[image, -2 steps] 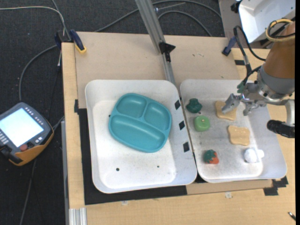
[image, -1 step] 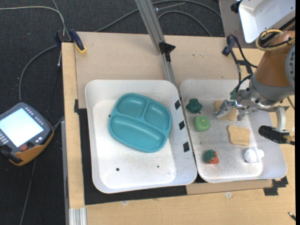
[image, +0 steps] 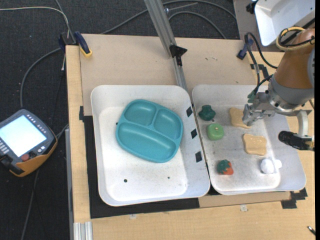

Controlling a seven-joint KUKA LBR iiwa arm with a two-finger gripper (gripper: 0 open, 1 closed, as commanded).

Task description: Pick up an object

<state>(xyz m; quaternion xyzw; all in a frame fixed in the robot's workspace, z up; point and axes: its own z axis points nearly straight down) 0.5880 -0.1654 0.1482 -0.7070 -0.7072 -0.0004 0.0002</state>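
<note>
On the tan bench (image: 130, 64), over dark carpet strewn with cables, sit two white bins; the left bin (image: 145, 189) holds a teal plate (image: 149, 130). Over the right bin (image: 250, 181), the gripper (image: 250, 118) touches a tan piece (image: 238, 118); its spread I can't tell.

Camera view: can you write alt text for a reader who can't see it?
A grey arm reaches in from the right, its end effector low over the right bin, at a tan block. That bin also holds a second tan block, a dark green toy, a green round toy, a red-and-green toy and a white ball. The left bin holds a teal divided plate.
</note>
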